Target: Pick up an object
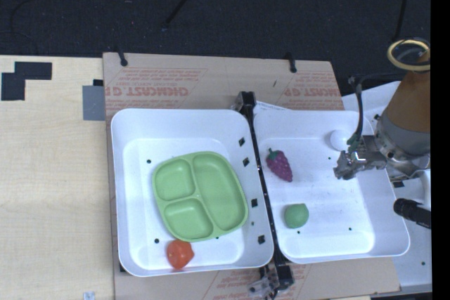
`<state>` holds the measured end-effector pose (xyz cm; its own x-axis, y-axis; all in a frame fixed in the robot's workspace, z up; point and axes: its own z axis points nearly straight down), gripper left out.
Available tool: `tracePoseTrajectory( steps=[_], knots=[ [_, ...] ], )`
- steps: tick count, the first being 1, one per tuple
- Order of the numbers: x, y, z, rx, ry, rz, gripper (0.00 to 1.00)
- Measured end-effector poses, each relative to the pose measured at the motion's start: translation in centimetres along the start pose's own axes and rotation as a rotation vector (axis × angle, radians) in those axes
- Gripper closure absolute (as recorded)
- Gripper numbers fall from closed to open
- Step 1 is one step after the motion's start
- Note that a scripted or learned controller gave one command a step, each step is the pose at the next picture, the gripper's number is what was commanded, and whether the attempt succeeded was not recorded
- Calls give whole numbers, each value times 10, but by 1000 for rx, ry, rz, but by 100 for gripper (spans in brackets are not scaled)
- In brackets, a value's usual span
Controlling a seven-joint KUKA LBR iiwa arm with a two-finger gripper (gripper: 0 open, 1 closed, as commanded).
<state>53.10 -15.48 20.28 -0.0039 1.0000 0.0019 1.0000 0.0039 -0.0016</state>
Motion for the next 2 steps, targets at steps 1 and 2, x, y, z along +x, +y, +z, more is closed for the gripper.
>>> tracePoseTrajectory(
  steps=[1, 2],
  knots=[
    [45, 5, -3, 1, 1, 0, 100],
    [97, 18, 4, 2, 1, 0, 100]
  ],
)
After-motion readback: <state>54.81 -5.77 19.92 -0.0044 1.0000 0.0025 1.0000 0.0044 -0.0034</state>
